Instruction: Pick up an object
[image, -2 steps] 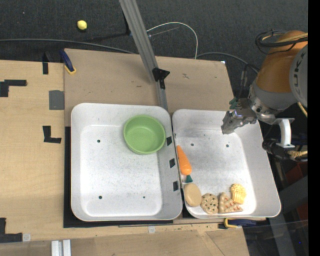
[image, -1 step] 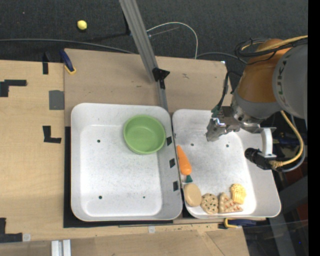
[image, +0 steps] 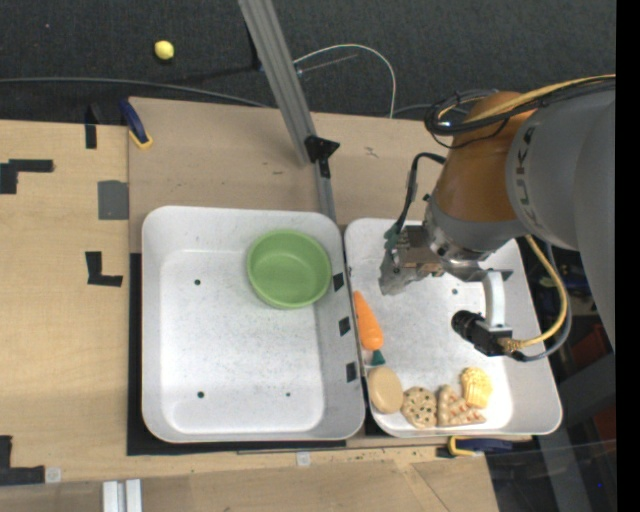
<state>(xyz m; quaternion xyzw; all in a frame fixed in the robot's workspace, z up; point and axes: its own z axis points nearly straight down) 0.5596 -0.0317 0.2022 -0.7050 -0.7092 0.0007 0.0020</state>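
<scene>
Carrot lies free, right bin; pincer above, grip state unclear.

The scene is evenly and fairly brightly lit from above, with no hard glare. The two white bins come out bright but keep their speckled texture, and the pale worktop shows its grain. Shadows are soft: a faint one lies under the green bowl, and a darker patch sits beneath the arm over the right bin. The dark floor at the top is dim and lacks detail. Sharpness is moderate; small items at the right bin's near edge look slightly soft and grainy.
</scene>
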